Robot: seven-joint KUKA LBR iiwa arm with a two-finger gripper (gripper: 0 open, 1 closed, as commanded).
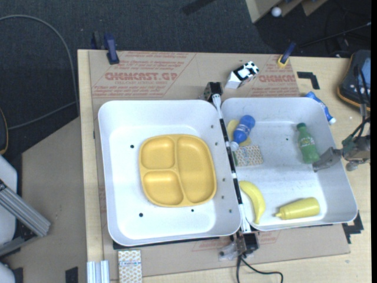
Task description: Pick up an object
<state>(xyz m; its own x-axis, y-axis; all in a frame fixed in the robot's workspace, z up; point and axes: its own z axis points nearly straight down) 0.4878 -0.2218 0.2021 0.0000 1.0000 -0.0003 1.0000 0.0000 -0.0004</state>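
Dark carpet surrounds the counter (pixel 177 69), a cardboard-topped board that carries two shallow white bins side by side. Left bin (pixel 118 128) holds a yellow plate (pixel 177 170), a smooth moulded plastic piece with three compartments. Right bin (pixel 283 146) holds the candidates for picking: a green bottle (pixel 307 143) near the far right wall, a blue bottle (pixel 243 128) against the divider, a curved banana (pixel 254 199) and a yellow squeeze bottle (pixel 299 207) lying on its side near the front rim, plus a flat patterned packet (pixel 251 155).

Gripper (pixel 327 160) sits at the right bin's right edge, just beside the green bottle; whether its jaws are apart or together I cannot tell.

Judging from this, the bottle's round glossy body could roll or squirt sideways under an off-centre pinch, and the bin wall so close may block one side of the approach.
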